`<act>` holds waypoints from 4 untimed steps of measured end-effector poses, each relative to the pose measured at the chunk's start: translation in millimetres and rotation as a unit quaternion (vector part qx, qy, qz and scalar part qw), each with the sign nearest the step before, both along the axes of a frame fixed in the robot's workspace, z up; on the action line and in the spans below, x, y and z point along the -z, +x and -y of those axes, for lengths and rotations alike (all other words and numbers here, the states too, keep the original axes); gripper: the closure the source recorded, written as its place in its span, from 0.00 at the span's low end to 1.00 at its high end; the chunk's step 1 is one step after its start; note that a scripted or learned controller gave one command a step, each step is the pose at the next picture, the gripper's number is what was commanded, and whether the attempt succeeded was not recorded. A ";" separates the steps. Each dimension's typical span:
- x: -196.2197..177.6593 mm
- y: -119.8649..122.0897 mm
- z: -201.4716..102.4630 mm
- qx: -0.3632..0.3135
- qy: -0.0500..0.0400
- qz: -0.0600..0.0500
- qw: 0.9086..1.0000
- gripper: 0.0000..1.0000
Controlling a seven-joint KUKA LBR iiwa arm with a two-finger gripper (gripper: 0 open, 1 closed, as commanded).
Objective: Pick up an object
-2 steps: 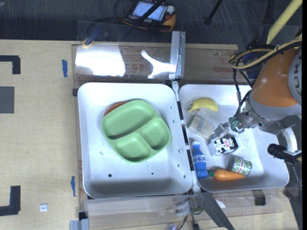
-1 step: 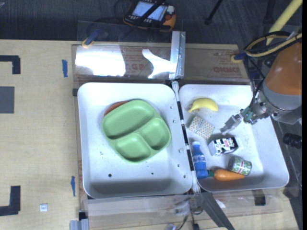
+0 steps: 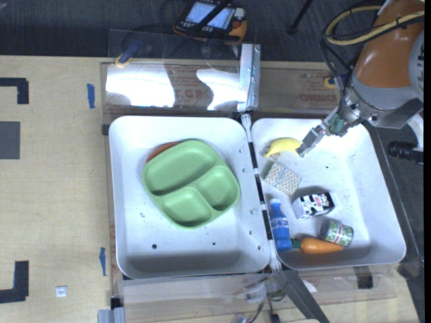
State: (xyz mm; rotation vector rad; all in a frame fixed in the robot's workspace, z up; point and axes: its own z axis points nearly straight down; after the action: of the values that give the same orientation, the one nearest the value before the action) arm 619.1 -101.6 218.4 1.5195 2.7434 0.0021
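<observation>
Looks like the approach step: the gripper hangs in the upper part of the right bin, tip just beside the banana. Can't tell if it's open or shut from here. Nothing's grabbed yet, so I'd guess it needs to drop down and close on the banana. Below that sit a patterned packet, cow-print box, blue bottle, carrot and green can. Left bin holds a green tray.
</observation>
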 end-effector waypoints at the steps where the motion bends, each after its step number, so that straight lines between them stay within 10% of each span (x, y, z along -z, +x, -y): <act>1: 66.7 -63.0 20.5 -0.048 0.001 -0.002 0.999 0.00; 2: 56.1 17.2 72.9 -0.109 -0.001 0.000 0.994 0.00; 3: 30.3 35.9 22.4 -0.120 -0.001 0.001 0.993 0.00; 4: 122.5 36.7 -3.1 -0.170 0.000 -0.002 0.985 0.00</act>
State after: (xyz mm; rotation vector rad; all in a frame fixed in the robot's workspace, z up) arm 655.9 -98.5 95.9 1.0318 2.9656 0.0013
